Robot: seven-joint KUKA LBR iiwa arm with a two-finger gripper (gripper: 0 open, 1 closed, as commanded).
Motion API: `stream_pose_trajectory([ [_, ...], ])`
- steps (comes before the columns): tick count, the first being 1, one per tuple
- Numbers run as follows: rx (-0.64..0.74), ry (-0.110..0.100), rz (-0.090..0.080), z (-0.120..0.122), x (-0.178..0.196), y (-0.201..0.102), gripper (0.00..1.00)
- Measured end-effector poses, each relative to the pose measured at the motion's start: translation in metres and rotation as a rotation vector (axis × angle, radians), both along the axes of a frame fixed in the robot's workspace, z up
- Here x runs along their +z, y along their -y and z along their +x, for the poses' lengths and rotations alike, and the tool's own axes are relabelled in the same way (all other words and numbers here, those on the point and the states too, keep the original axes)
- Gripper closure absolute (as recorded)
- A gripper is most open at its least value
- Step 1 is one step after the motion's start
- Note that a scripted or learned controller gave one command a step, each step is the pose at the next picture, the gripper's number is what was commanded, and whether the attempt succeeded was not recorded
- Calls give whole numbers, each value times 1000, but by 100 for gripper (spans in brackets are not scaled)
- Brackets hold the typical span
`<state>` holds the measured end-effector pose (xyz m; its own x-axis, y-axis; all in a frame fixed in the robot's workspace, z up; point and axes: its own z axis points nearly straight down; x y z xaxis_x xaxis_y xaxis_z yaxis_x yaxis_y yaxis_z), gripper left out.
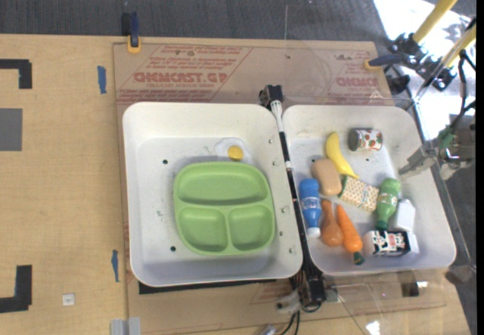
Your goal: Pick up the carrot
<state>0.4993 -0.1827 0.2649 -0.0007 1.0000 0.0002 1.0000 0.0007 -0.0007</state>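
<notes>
- The green three-compartment plastic tray [221,207] fills the left white bin [144,175], with a small fried-egg toy [234,150] just behind it; none of it should interfere.
- In the right white bin [435,212], the smooth, tapered orange carrot [349,230] lies toward the front, wedged between a rounded orange piece [330,229] and a cow-print carton [389,242], a blue bottle [308,203] close by. I judge a descending pinch could catch a neighbour or slide off.
- The gripper [431,158] sits at the right rim; its state I cannot tell.
</notes>
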Motion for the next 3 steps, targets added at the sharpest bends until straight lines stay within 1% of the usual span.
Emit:
stream_pose_trajectory([
  [1, -12, 9, -3, -17, -169, -57, 0],
  [2, -14, 9, -3, -17, -161, -58, 100],
  [3, -39, 8, 4, -17, -77, -133, 100],
])
